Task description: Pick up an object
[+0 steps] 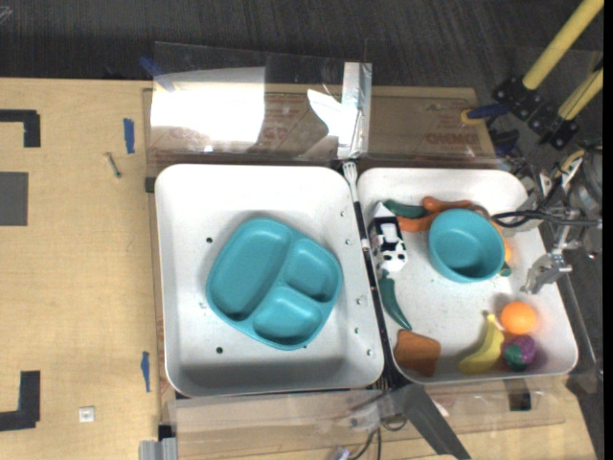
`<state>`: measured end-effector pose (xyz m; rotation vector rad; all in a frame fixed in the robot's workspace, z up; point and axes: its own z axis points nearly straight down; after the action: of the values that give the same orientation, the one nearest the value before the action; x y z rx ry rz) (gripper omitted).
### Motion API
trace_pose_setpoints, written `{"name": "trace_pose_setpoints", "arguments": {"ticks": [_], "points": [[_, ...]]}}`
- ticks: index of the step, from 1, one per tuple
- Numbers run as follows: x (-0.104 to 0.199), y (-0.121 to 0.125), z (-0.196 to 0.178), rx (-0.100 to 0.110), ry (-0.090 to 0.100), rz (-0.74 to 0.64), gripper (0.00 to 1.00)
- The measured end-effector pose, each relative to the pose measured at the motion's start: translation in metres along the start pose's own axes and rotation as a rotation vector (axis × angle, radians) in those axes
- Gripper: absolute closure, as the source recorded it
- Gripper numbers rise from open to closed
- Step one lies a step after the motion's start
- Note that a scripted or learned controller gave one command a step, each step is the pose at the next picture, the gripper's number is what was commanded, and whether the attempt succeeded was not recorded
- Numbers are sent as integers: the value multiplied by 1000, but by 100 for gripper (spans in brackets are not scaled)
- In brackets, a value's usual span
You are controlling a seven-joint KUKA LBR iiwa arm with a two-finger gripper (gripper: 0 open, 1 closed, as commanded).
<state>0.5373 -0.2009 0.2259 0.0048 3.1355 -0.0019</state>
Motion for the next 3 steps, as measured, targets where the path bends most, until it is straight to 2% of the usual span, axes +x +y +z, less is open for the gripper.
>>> {"name": "trace_pose_setpoints", "arguments": {"ticks": [1,2,3], "points": [[-22,-22,135,3,-8,40,0],[-27,-17,120,-3,-16,33,100],[-98,28,6,-1,-2,279,100]]}}
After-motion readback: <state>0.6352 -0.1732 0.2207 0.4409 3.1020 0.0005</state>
